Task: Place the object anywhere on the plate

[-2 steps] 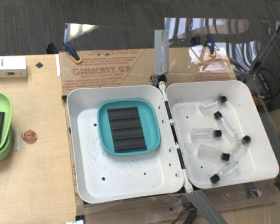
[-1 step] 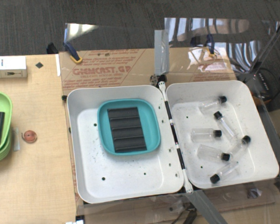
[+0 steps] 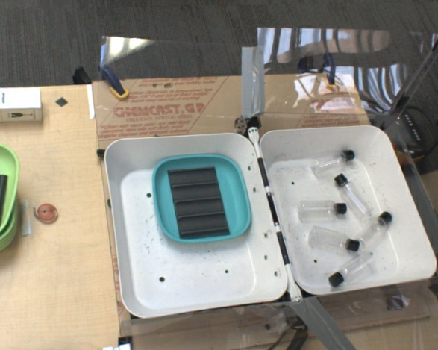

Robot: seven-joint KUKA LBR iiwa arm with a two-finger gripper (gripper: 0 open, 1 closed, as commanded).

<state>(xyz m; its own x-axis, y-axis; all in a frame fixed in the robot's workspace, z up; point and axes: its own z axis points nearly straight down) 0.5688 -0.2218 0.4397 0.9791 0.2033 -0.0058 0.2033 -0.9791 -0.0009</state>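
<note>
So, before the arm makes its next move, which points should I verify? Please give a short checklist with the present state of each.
1. Teal plate lies flat in the left bin: ok.
2. Plate holds a dark ribbed insert; teal border is free: ok.
3. Clear vials with black caps are in the right bin: ok.
4. Vials separated for a clean pick: not ok, several touch or overlap.
5. A vial already on the plate: not ok, not yet done.

Glossy teal plastic plate point(image 3: 202, 198), clear plastic vials point(image 3: 327, 238), smooth white bins point(image 3: 204, 287).
</note>
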